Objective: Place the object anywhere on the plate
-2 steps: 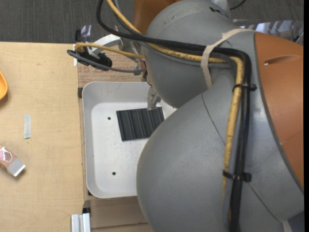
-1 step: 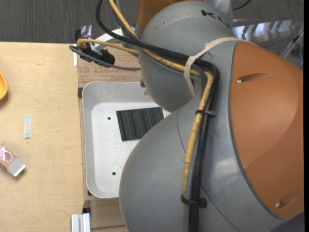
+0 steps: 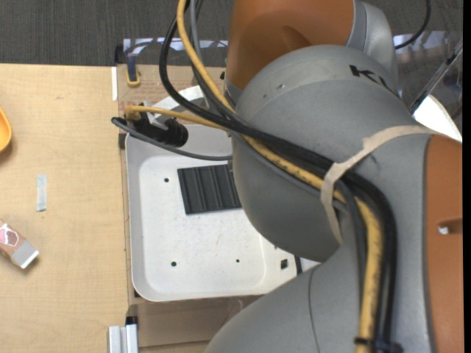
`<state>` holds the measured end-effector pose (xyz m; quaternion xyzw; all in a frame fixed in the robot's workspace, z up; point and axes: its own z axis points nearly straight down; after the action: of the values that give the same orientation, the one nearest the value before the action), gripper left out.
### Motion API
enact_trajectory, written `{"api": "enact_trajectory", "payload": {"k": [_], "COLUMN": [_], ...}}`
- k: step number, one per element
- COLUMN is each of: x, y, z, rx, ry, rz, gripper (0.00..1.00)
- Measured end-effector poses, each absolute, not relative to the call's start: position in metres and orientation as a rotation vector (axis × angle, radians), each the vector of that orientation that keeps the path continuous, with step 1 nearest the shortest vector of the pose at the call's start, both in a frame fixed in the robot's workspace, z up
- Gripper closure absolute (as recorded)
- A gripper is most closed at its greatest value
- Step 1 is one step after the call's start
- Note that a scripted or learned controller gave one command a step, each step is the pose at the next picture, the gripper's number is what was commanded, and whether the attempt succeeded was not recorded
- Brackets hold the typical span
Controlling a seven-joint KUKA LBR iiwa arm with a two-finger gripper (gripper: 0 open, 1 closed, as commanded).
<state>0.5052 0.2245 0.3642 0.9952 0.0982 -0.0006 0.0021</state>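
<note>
— Over the right-hand white bin [image 3: 147, 271], at 3 o'clock in the camera view, the grey arm [image 3: 309, 160] bends low, its orange band at 12 o'clock. What do you want from me?

— The state of the gripper first.

— I cannot tell. The arm's own bulk covers the bin from 12 round to 5 o'clock, so you get no word on how wide the gripper stands or whether it has anything.

— And the object?

— My best guess is the dark ribbed block [image 3: 210, 190], lying flat on the bin floor towards 11 o'clock, its right end running under the arm. Where the plate lies, I cannot tell either.

— So how do you want the step run?

— Judge it as a pick not yet confirmed. You come down square on the block, gripping across its short side so the ribs do not twist it out. Lift slowly and pause high enough for the camera to see under the wrist; you check the hold there, not later.

— Anything to watch?

— The yellow and black cables [image 3: 193, 57] loop out at 11 o'clock, close over the bin's far rim; you keep the swing clear so they do not drag. Leave alone the loose bits on the wooden bench [image 3: 66, 123] at 9 o'clock, the small wrapped piece [image 3: 16, 245] and the grey strip [image 3: 41, 193]. Set the block down low onto the plate; do not drop it.
</note>
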Motion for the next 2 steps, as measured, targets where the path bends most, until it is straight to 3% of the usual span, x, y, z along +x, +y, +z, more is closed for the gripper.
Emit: {"api": "enact_trajectory", "payload": {"k": [1, 2], "x": [0.477, 0.477], "y": [0.227, 0.227], "z": [0.204, 0.116], "rx": [3.118, 3.121], "ry": [0.34, 0.315], "rz": [-0.006, -0.007], "gripper": [1.0, 1.0]}}
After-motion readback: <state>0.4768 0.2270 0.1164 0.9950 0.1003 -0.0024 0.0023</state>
